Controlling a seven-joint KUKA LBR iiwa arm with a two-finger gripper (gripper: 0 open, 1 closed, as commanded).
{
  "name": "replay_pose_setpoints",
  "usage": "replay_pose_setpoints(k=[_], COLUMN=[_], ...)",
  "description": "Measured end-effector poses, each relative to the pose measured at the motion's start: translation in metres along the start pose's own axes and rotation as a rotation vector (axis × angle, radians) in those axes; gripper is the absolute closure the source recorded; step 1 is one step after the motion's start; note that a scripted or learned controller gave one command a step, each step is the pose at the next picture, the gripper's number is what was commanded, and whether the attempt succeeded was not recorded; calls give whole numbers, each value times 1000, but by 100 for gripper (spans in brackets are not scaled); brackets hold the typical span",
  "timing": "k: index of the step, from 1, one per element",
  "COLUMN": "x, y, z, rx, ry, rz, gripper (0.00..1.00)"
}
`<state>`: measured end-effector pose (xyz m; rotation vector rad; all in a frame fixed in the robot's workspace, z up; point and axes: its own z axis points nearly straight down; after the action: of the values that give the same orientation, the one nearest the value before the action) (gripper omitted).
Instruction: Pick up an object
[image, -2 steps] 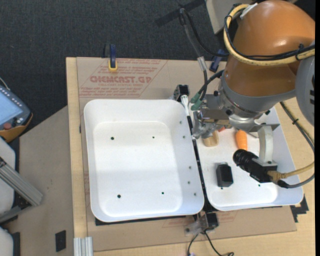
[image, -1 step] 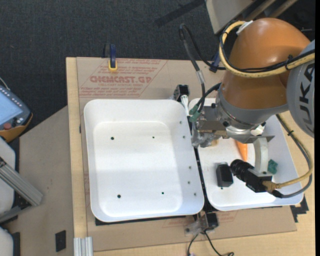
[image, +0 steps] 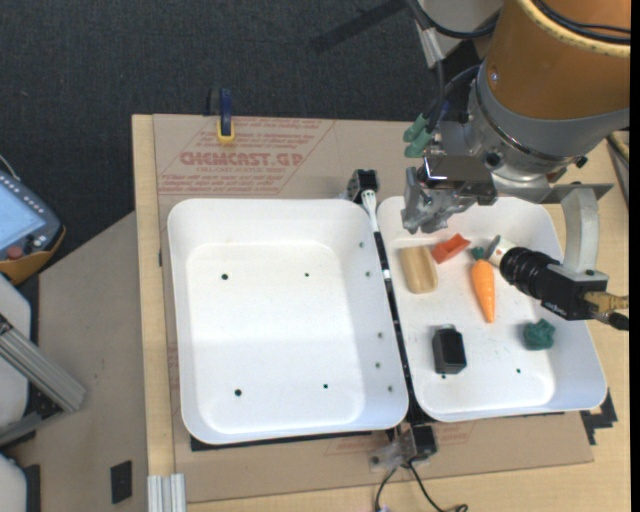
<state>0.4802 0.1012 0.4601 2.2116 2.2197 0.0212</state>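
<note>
My gripper (image: 428, 216) hangs over the back left part of the right bin (image: 575, 385), just above and behind a tan wooden block (image: 418, 268). A small red piece (image: 451, 247) lies right beside the fingers, to their right. Nothing shows between the fingers. Further right lies an orange carrot (image: 484, 289) with a green top. A black block (image: 449, 350) sits toward the bin's front, and a small green lump (image: 540, 334) lies at the right.
The left bin (image: 200, 300) stands beside the right one, with a black divider clamp (image: 365, 186) at the back between them. A black cylindrical fixture (image: 545, 280) juts over the right bin from the right. A yellow and blue clamp (image: 225, 115) holds the board at the back.
</note>
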Motion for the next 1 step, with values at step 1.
replay_pose_setpoints(k=[1], x=[24], y=[6], z=[133], rx=[26], ry=[-6], rz=[3], gripper=[100])
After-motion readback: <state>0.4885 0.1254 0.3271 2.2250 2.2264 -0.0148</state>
